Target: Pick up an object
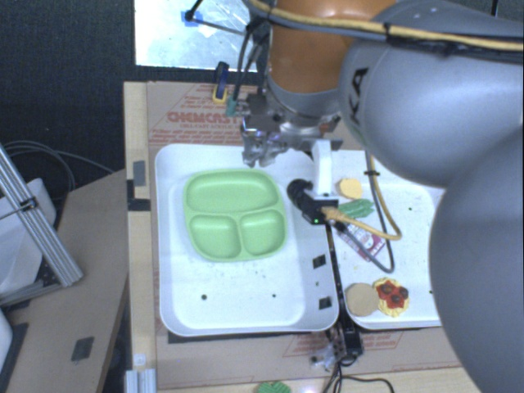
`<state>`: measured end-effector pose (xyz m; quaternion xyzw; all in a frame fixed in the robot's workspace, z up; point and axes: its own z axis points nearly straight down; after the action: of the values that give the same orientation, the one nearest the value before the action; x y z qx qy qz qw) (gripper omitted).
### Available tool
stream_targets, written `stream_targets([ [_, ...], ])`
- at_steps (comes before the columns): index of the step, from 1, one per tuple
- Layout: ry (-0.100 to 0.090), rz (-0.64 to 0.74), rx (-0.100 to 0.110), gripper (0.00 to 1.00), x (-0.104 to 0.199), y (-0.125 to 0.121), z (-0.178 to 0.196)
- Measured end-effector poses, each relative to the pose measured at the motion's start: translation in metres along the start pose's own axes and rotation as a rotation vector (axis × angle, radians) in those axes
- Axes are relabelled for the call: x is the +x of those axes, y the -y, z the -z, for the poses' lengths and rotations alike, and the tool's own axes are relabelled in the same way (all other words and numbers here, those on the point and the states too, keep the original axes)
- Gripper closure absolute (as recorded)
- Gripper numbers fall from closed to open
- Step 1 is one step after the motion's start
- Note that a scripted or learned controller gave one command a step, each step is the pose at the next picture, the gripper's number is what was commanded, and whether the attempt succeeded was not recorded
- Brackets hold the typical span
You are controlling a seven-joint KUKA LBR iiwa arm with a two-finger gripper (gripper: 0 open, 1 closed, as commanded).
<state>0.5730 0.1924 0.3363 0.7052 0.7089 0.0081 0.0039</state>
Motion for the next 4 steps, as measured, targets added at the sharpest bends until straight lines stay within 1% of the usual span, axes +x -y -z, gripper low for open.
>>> stream_targets([
  [1, 0.009, -0.004, 0.028, 1.00, 0.001, 0.028, -0.144],
  [2, -0.002, 0.005, 0.007, 1.00, 0.046, 0.043, -0.033],
  [3, -0.002, 0.001, 0.005, 1.00, 0.043, 0.069, 0.094],
  [4, -0.003, 0.001, 0.003, 1.00, 0.043, 0.083, 0.208],
])
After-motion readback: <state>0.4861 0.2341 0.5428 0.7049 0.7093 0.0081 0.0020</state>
